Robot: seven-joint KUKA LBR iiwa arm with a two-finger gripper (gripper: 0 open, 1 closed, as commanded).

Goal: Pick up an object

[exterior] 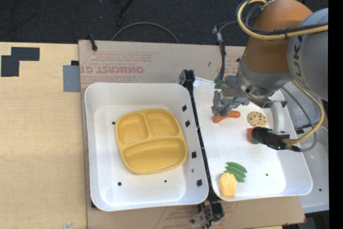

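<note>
a: start at the left. what's in the left bin (92, 142)?

b: just a yellow divided tray (151, 140), lying flat. it looks like stiff, light plastic, but it's broad and shallow with little to pinch except the rim. i judge it a poor pick.

a: and past the divider?

b: in the right bin (270, 171) the gripper (221, 109) is down low at the bin's upper left, right over the left end of an orange piece (231, 115) that looks like a toy carrot. i cannot tell how far open the gripper is, or whether it has hold of anything; its own body hides that.

a: how would the orange piece handle?

b: probably light and rigid, with a smooth and maybe slick skin. it's slim and long, lying on the bin floor, so i'd close across its narrow width near the middle. taken at a tapered end it could squirt out.

a: anything further along?

b: a ridged yellow piece (228, 185) and a green pod (236, 170) touch at the front edge, well apart from the gripper. a round biscuit (256, 118) lies just right of the orange piece; it's flat, so it looks hard to get under.
</note>
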